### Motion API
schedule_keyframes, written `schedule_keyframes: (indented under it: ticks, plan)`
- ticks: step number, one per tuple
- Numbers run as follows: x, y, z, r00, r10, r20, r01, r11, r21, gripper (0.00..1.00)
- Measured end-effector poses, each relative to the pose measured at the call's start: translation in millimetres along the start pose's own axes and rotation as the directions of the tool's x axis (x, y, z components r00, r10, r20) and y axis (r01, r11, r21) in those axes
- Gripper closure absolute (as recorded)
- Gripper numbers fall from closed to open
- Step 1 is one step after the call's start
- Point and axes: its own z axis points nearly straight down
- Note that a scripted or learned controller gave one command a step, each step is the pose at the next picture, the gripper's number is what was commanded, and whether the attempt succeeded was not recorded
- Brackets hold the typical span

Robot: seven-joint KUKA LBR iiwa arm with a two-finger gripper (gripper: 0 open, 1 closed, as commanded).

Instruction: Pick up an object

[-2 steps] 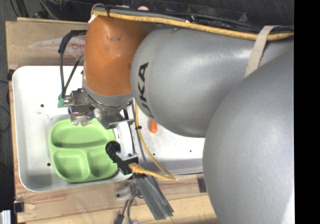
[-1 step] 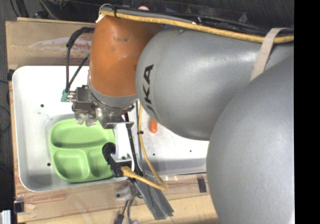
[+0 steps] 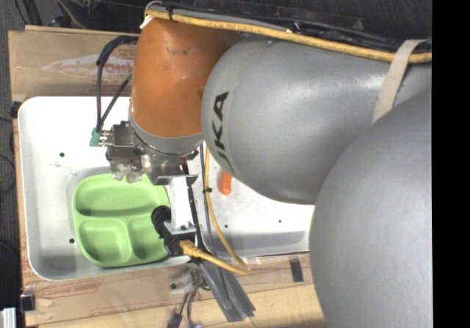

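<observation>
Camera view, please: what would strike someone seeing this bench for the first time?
The grey arm fills the right and centre, its orange band above the wrist standing out. Below the wrist, a bright green divided tray lies in the left white bin. A small orange object peeks out in the right bin beside the arm.

right bin (image 3: 257, 235): mostly hidden under the arm (image 3: 308, 114)
green tray (image 3: 117, 227): 3 o'clock edge covered
orange object (image 3: 225, 185): partly hidden, unidentifiable

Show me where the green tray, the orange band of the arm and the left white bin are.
green tray (image 3: 110, 227): camera view, divider ridge.
orange band (image 3: 169, 77): camera view, curved side.
left white bin (image 3: 44, 143): camera view, bare floor.
</observation>
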Motion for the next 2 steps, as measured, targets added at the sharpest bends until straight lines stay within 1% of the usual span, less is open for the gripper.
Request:
schedule_keyframes:
  ticks: [1, 2]
  plan:
    - [4.5, 119.0, -11.8, 1.000, 0.013, -0.005, -0.013, 1.000, -0.007, 1.00]
    - [25.2, 24.5, 0.8, 0.997, -0.075, -0.005, 0.075, 0.997, -0.007, 1.00]
